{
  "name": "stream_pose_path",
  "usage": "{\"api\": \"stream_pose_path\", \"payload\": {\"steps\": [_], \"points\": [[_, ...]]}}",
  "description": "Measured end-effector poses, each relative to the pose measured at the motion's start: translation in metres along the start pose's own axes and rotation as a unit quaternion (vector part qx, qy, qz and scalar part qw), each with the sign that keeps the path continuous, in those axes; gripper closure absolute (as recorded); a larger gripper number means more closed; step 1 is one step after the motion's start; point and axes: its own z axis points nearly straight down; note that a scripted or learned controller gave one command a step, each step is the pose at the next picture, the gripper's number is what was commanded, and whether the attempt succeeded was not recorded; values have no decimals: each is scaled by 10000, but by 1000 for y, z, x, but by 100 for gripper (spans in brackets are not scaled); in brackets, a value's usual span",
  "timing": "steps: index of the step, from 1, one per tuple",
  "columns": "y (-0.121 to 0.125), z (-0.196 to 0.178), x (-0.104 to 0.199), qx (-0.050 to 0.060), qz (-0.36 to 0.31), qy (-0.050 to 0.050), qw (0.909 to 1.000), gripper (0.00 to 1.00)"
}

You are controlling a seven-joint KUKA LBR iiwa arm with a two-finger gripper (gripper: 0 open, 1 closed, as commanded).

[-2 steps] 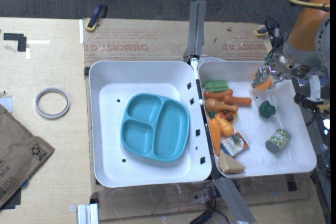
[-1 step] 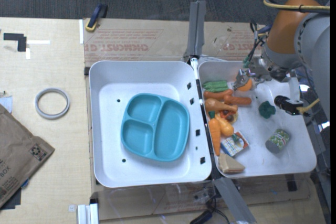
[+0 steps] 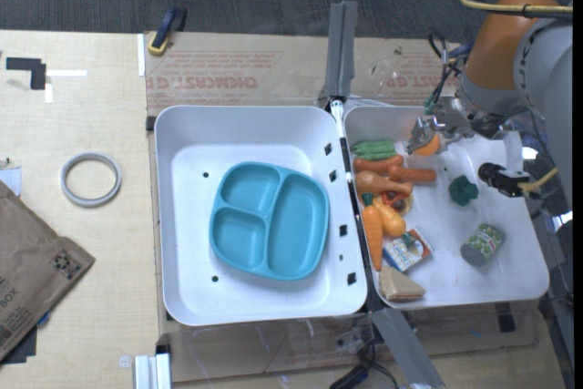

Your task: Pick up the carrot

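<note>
- The arm (image 3: pixel 510 50) reaches in from the right, bent down over the right bin (image 3: pixel 510 282).
- The claw (image 3: pixel 426 138) grips something small and orange (possibly a carrot piece).
- The carrot (image 3: pixel 373 234) lies along the bin's left wall.

Right bin's (image 3: pixel 510 287) left wall is jammed: carrot (image 3: pixel 373 235), green beans (image 3: pixel 374 147), sandwich wedge (image 3: pixel 399 287) all packed together, so I've got no side access there. Middle floor is open between those and the green broccoli piece (image 3: pixel 464 189) and can (image 3: pixel 482 243). Left bin (image 3: pixel 182 223) just has the blue divided plate (image 3: pixel 271 220) in the center.
</note>
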Motion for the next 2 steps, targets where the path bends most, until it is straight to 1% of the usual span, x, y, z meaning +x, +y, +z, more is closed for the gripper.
{"api": "stream_pose_path", "payload": {"steps": [1, 2], "points": [[2, -90, 73, -3, -871, 1, 9962, 100], [4, -114, 167, 3, -412, 2, 9991, 100]]}}
